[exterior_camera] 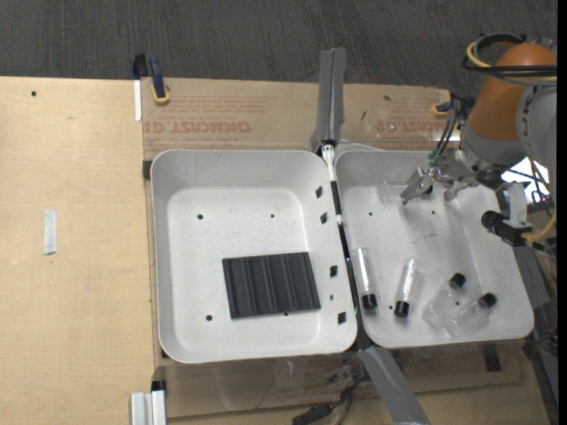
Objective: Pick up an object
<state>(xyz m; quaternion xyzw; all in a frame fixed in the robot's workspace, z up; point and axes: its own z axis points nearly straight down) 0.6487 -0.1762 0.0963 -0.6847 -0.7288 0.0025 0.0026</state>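
Over the right bin (509, 330) my gripper (431, 187) hangs, fingers spread wide, holding nothing; vials (404, 288) untouched, pick not yet made.

The pale wooden tabletop (71, 326) carries two shallow white bins touching side by side: the left bin (177, 184) near centre, the right bin (372, 171) at three o'clock. Under their far edges lies a flattened cardboard sheet (221, 122) with red print, held by a clamp (155, 82) at eleven o'clock. A small pale strip (50, 233) lies at nine o'clock.
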